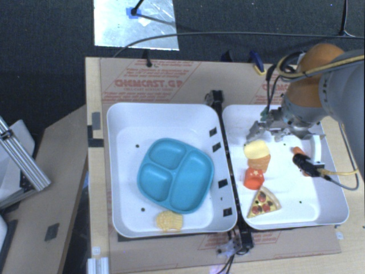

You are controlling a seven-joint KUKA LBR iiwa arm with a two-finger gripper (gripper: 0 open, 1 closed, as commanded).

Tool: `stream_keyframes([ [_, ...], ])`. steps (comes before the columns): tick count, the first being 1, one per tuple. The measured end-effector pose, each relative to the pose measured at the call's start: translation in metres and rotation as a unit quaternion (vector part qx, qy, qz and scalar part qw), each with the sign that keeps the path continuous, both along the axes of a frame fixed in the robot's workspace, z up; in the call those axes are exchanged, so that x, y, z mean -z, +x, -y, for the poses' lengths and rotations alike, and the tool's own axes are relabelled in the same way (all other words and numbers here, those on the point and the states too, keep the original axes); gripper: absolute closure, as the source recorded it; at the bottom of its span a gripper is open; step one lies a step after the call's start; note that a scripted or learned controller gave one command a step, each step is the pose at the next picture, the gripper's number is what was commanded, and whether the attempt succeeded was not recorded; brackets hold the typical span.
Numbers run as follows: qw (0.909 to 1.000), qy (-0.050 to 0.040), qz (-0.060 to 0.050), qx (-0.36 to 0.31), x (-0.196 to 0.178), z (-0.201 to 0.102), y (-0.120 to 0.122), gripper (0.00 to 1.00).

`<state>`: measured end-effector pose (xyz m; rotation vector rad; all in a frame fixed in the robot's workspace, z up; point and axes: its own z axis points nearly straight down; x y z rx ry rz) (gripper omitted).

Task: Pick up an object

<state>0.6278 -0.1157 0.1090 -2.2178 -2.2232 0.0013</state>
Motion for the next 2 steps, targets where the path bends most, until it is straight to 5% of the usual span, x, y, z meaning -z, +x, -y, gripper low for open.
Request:
stream_keyframes([
  [1,1.0000,-0.0007,0.003,0.000,-0.014,0.001,0.001,1.00],
  [2,1.0000,-0.0005,0.004,-0.001,-0.061,-0.006,0.005,1.00],
])
